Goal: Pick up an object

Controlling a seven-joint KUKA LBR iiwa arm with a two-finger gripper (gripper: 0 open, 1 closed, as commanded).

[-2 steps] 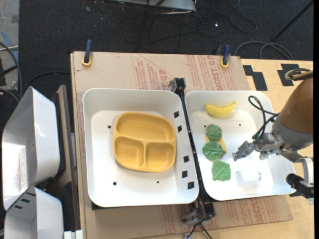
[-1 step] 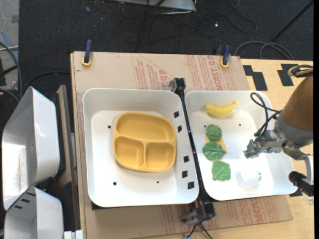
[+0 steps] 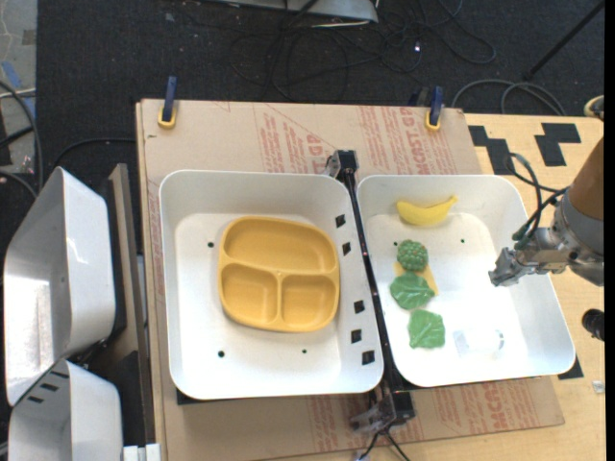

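Over the right bin (image 3: 538, 257), near its right wall, the gripper (image 3: 506, 269) hangs above bare white floor; whether it is released or clenched cannot be told from this angle, and nothing shows in its grasp. Candidate objects lie well apart from it, along the bin's left side — a yellow banana (image 3: 426, 210) at the top, then a green broccoli head (image 3: 412, 254), a green leaf (image 3: 411, 291) and a second green piece (image 3: 427, 330). The left bin (image 3: 183, 257) holds a yellow divided tray (image 3: 279, 273).
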